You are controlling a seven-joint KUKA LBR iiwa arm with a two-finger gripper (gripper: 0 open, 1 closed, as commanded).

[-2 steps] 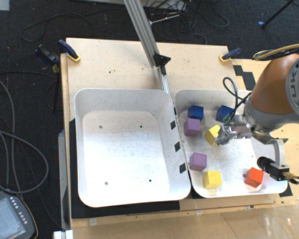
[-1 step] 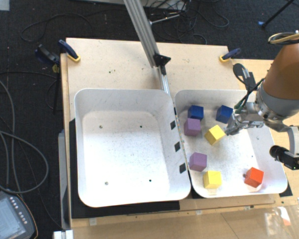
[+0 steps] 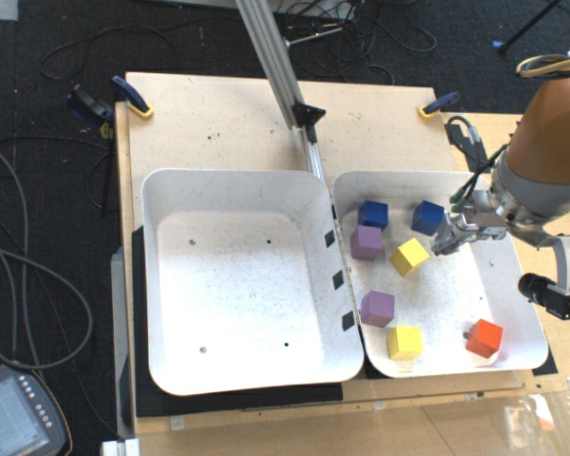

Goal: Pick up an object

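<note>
The right bin (image 3: 513, 345) holds several small cubes. Two blue cubes (image 3: 372, 214) (image 3: 427, 218) lie at the back, with a purple cube (image 3: 366, 242) and a yellow cube (image 3: 409, 256) just in front of them. Nearer the front sit a second purple cube (image 3: 377, 307), a second yellow cube (image 3: 405, 342) and an orange-red cube (image 3: 484, 337). My gripper (image 3: 448, 239) reaches in from the right and hangs just right of the tilted yellow cube and below the right-hand blue cube. No cube shows between its fingertips.
The left bin (image 3: 171, 255) lies beside the right one, sharing a raised middle rim. A slanted metal pole (image 3: 271, 50) runs down to the bins' back junction. Blue-and-yellow clamps (image 3: 131, 96) (image 3: 438, 104) sit at the board's back corners.
</note>
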